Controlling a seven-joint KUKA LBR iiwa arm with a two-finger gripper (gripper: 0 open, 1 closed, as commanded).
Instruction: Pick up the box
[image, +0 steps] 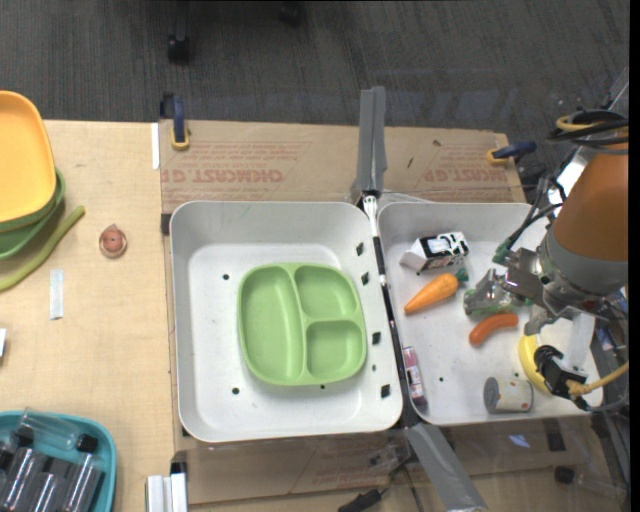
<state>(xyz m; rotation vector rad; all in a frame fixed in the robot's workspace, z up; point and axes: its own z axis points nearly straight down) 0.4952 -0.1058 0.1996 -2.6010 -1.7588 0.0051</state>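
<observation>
Beside the one green plate (301, 324), the right bin (440, 395) holds one box (441, 250) and two carrots (431, 292); gripper (490, 294) grip unclear.

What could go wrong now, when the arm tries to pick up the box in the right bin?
1. The gripper sits low among the toys, nearer the small orange piece than the box, so it may close on the wrong thing.
2. The carrot lies just beside the box; a descent there could push it or the box aside.
3. The box lies near the bin's far wall, so it may slide against it.
</observation>
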